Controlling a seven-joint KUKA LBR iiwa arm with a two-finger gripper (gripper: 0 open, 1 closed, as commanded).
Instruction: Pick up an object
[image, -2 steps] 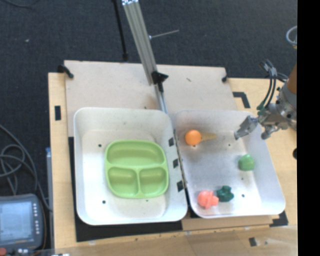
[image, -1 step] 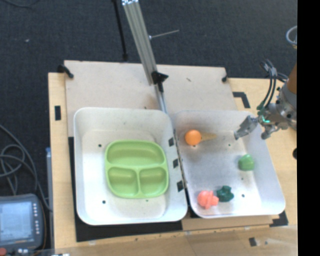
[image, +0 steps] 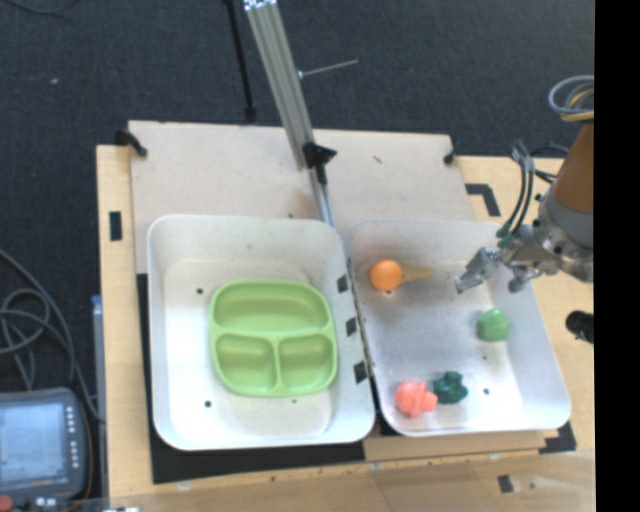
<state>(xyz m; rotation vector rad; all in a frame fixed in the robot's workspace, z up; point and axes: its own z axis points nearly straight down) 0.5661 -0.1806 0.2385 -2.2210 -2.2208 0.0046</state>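
The right white bin (image: 530, 390) holds several small objects. An orange ball-like piece (image: 387, 275) with a tan stick lies at its upper left. A light green lump (image: 492, 326) rests toward the right side. Near the front sit a pink toy (image: 415, 398) and a dark green toy (image: 451, 387), touching each other. My gripper (image: 496, 270) hangs over the bin's upper right, above and slightly behind the light green lump. Its two fingers are spread apart with nothing between them.
The left white bin (image: 170, 300) carries a light green divided plate (image: 272, 337). A metal pole (image: 290, 90) rises from behind the bins' junction. Cables and a grey device lie on the floor at left.
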